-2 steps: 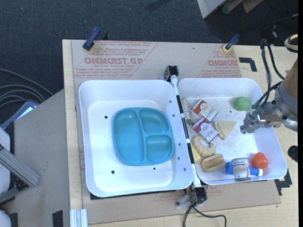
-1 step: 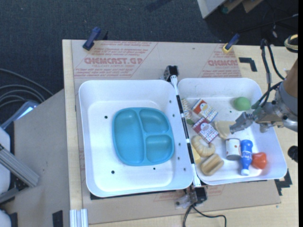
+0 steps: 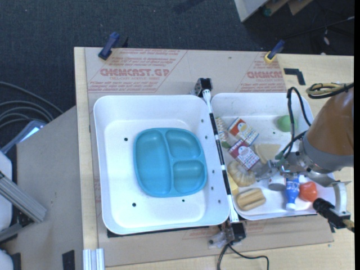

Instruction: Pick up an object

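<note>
Seen from above, the bench bears two shallow white bins side by side, their inner rims touching along a dark clamped seam. The left bin holds a single thing: a blue divided plate with three compartments, lying flat near the bin's middle. The right bin holds the loose objects. The arm, grey with an orange band, comes in from the right and hangs over the right half of that bin, with the gripper low among the objects near the bin's middle. Its metal parts blur into the clutter, and whether the fingers are open or closed cannot be told; nothing can be seen held between them. Just left of the gripper lies a red and white packet, and beyond that, farther from the gripper and toward the bin's far left, a second red and white carton, tilted. Below and left of the gripper a tan bread-roll-shaped piece lies near the bin's front rim, with a pale yellowish item just above it. Right beside the gripper on its near side stands a small white and blue tube, and touching or just beside that, a round orange-red object. Well apart from the gripper, toward the far side, sits a green ball, partly behind a black cable.
</note>
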`<state>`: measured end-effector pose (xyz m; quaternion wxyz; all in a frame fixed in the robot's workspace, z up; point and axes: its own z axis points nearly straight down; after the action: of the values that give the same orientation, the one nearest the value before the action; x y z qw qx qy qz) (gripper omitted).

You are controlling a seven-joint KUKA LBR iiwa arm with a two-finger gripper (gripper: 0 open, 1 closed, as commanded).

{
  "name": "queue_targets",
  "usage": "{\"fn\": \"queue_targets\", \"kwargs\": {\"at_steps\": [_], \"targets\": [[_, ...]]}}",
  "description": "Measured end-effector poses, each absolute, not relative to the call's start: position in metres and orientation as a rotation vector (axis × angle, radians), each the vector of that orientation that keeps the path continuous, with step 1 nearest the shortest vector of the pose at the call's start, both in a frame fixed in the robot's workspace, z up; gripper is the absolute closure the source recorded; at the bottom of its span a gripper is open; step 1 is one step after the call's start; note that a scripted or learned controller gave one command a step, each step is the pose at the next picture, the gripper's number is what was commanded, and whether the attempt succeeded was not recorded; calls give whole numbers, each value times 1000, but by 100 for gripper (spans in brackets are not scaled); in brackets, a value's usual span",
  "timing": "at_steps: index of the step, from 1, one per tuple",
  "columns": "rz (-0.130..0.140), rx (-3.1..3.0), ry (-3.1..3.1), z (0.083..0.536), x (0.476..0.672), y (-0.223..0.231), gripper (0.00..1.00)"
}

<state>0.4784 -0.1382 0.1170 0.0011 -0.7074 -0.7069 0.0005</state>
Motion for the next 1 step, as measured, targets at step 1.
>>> {"fn": "queue_targets", "kwargs": {"at_steps": [1], "targets": [[0,-2221,-2223,84,523,-118,0]]}}
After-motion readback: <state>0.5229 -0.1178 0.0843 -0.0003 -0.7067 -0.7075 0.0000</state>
